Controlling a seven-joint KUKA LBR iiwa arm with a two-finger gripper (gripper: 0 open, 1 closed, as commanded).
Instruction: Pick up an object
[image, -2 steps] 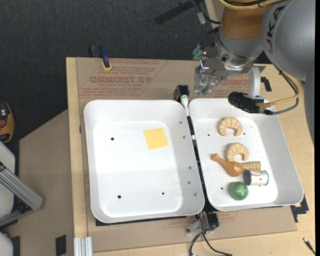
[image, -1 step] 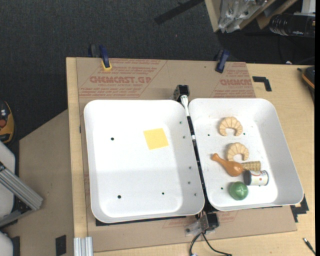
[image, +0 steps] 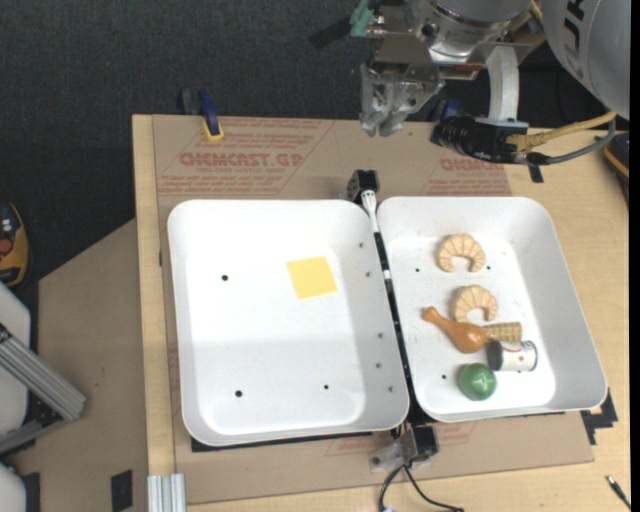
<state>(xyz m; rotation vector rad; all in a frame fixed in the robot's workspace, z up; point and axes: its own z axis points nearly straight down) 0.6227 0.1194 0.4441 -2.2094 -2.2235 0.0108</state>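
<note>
At the far left of the brown board (image: 150, 300) with its red lettering, a small blue-and-yellow clamp (image: 210, 115) sat on the back edge. Next came the left bin (image: 200, 400), and on its floor lay one flat yellow square (image: 311, 277), a little behind the middle and apart from every wall. Where the two bins met, a black clip (image: 362, 184) stood at the back end of the seam. My gripper (image: 388, 122) hung just to the right of that, above the bare board behind the bins and over neither of them. I could not tell whether it was spread or closed, and I saw nothing held in it. It was well apart from every object I might have taken. The right bin (image: 560, 300) held the rest, clustered towards its middle and front. An orange drumstick-shaped piece (image: 455, 328) lay on a slant there. A tan croissant (image: 461, 253) lay behind it, near the middle of the bin. A second croissant (image: 474, 301) lay just in front of the first, touching the drumstick's thick end. A green ball (image: 477, 381) rested near the front wall. Right of the drumstick lay a short ridged tan stick (image: 503, 331), just beside the second croissant. A small white canister (image: 515, 356) lay on its side right in front of the stick, close by the ball. Behind the bin's far right corner, black and tan cables (image: 500, 135) trailed off my arm.
</note>
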